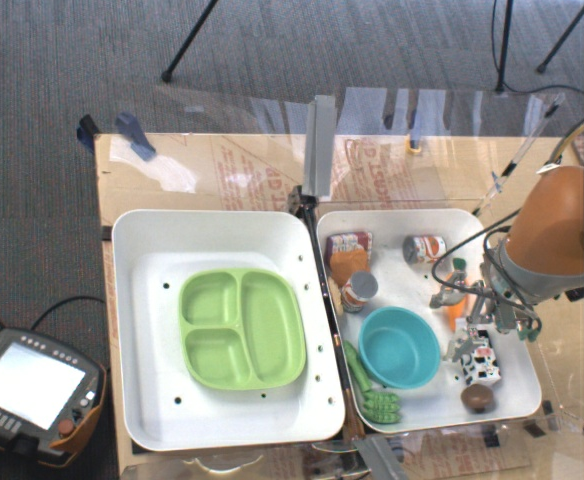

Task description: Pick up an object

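**A:** Where does the gripper (pixel 484 320) stand?

**B:** Low over the right-hand bin (pixel 528 396), near its right wall, with the arm's orange band (pixel 552 220) above it. The wrist and cables crowd the view there, so whether it is parted or closed cannot be told, and nothing is seen held in it.

**A:** And what lies closest to it?

**B:** A small black-and-white carton (pixel 481 360), just below the gripper in the view, toward the front of the bin. It seems to be the likeliest thing to pick. Its long axis looks to run roughly front to back, slightly tilted. An orange piece (pixel 457 311) sits just to the left of the gripper, and a brown round thing (pixel 478 397) lies beyond the carton at the front corner.

**A:** Further out?

**B:** The teal bowl (pixel 400 346) is to the left, a small tin (pixel 360 290) past it, a can on its side (pixel 426 248) toward the back, and green utensils (pixel 374 393) along the front left. The other bin (pixel 142 298) holds a green divided plate (pixel 242 328), well apart
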Action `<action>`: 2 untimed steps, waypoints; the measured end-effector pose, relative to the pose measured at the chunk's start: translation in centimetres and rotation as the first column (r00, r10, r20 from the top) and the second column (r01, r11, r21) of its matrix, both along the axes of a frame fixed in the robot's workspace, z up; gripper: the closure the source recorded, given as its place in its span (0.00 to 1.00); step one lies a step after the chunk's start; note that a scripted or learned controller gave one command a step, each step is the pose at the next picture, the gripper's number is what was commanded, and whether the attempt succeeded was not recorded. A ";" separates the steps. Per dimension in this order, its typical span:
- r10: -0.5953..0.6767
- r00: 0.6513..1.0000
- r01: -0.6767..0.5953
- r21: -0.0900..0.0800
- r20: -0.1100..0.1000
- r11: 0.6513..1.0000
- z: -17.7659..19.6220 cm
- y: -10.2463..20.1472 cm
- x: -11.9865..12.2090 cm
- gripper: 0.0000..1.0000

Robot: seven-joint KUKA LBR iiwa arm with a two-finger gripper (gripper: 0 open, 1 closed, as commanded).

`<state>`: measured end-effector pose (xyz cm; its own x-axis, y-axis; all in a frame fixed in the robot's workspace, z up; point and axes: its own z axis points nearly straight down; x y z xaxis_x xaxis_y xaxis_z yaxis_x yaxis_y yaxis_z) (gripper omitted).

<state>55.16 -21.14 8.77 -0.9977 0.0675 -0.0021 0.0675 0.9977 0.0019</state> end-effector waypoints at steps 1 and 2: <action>0.003 1.000 -0.003 0.000 0.002 1.000 1.0 0.1 0.1 1.00; 0.212 0.977 -0.212 -0.001 0.001 0.977 0.3 -0.1 7.6 1.00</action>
<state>62.76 -21.25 9.08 -0.9894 -0.1451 -0.0036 -0.1451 0.9894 0.0013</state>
